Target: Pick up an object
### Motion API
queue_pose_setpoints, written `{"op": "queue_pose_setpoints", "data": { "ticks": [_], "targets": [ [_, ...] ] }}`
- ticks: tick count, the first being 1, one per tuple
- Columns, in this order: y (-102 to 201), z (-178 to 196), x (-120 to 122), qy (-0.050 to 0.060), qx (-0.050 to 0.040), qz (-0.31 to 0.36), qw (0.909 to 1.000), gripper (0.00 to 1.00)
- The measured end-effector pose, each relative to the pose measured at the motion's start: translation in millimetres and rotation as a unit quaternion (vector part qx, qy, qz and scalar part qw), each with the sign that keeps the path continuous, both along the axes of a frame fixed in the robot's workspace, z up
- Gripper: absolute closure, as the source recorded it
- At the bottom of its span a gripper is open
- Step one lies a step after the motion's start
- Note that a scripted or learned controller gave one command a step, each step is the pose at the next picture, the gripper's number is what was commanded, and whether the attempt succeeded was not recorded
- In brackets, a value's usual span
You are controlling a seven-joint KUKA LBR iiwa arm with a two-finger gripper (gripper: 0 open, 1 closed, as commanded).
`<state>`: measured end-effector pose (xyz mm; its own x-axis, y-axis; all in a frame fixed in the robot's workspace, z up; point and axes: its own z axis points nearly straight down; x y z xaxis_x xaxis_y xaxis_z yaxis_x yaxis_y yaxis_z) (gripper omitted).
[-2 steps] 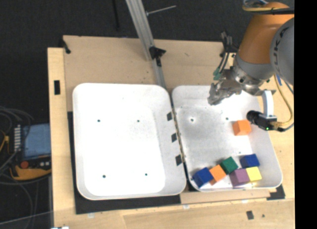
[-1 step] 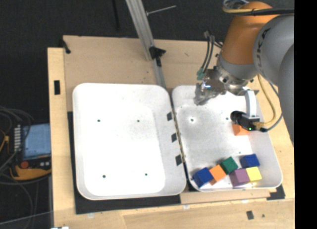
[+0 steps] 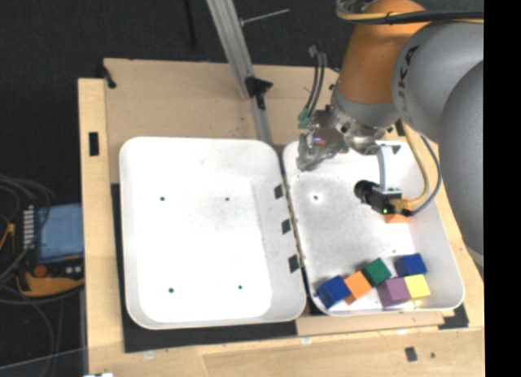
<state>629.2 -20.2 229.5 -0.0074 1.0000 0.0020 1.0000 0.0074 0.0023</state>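
So far the task looks to be at its beginning, as nothing is lifted yet. The gripper (image 3: 312,151) hangs over the far left corner of the right bin (image 3: 435,229), close to the wall that it shares with the left bin (image 3: 134,204), and I see no object between its parts; whether it is spread or pressed together I cannot tell, because the metal end is small and blurred under the wrist. All the objects lie together at the near edge of the right bin, well apart from the gripper: a blue cube (image 3: 333,290), an orange cube (image 3: 357,284) touching it, a green cube (image 3: 376,271), a purple cube (image 3: 395,291), a yellow cube (image 3: 418,287) and a second blue cube (image 3: 410,265). They are packed closely, some touching. In my judgement the whole work is still left: the arm must travel toward the near side, come down on one cube, close on it and raise it. The tight group may make a clean grasp difficult.
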Motion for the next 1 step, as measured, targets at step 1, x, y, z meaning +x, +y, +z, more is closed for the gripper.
{"op": "queue_pose_setpoints", "data": {
  "ticks": [1],
  "targets": [
    [61.8, 8.1, 4.8, 0.000, 0.0002, 0.001, 1.0000, 1.00]
  ]
}}
